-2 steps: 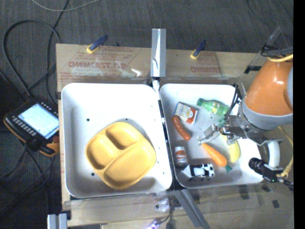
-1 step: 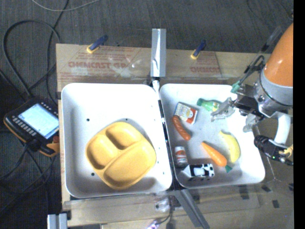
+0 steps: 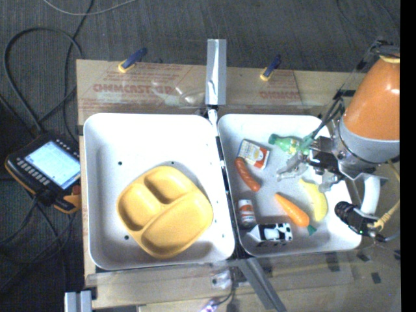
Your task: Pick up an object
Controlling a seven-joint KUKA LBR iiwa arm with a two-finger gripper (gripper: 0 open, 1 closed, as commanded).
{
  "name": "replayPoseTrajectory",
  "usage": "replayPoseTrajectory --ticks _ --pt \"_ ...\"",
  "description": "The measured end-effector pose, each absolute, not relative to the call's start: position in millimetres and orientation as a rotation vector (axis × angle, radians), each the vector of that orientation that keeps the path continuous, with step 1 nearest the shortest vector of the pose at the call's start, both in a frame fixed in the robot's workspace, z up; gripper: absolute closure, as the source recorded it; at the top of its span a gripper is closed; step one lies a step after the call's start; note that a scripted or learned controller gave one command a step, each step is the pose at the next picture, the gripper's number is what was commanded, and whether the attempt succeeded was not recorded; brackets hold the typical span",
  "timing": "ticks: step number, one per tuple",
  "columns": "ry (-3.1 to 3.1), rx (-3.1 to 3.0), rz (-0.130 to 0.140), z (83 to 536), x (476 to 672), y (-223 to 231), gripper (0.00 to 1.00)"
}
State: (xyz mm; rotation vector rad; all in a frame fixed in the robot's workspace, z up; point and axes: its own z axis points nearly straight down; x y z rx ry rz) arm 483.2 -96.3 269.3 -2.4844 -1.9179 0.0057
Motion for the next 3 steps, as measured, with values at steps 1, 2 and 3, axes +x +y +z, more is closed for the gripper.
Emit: replayPoseTrajectory --ticks 1,2,3 --pt "-1.801 -2.569 0.006 187 482.5 -159 0.00" --pt "-1.834 -2.544 0.007 161 482.4 -107 0.00" --pt "-1.920 -2.484 0.006 220 483.0 -146 0.00"
